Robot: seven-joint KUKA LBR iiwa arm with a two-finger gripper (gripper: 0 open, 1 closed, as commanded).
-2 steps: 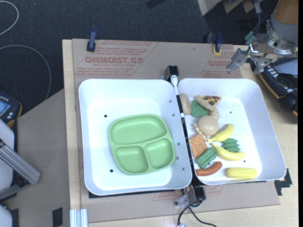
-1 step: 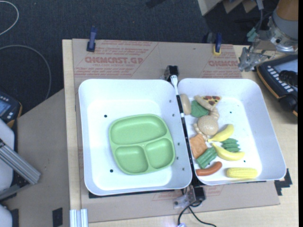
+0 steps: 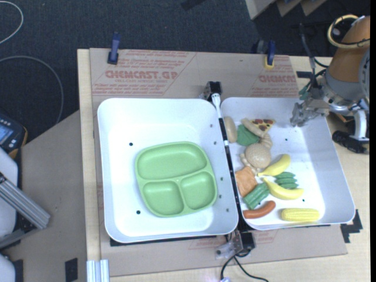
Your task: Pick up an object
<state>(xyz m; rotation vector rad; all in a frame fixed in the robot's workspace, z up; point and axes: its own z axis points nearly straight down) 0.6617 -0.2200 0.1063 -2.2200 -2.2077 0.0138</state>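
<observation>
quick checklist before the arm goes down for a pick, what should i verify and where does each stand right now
1. Tool positioned over the right bin: ok, it sits above the bin's upper right part.
2. Tool carrying nothing yet: cannot tell, too small to see.
3. Targets available: ok, toy food is piled along the bin's left side, including a pizza slice, a banana, a corn cob and a sausage.
4. Item directly below the tool: not ok, bare bin floor there; the pizza slice lies nearest, to its left.
5. Isolated target: ok, the corn cob lies apart from the pile.
6. Green tray out of the way: ok, in the left bin.

High slanted view over both bins point(image 3: 117, 228)
</observation>
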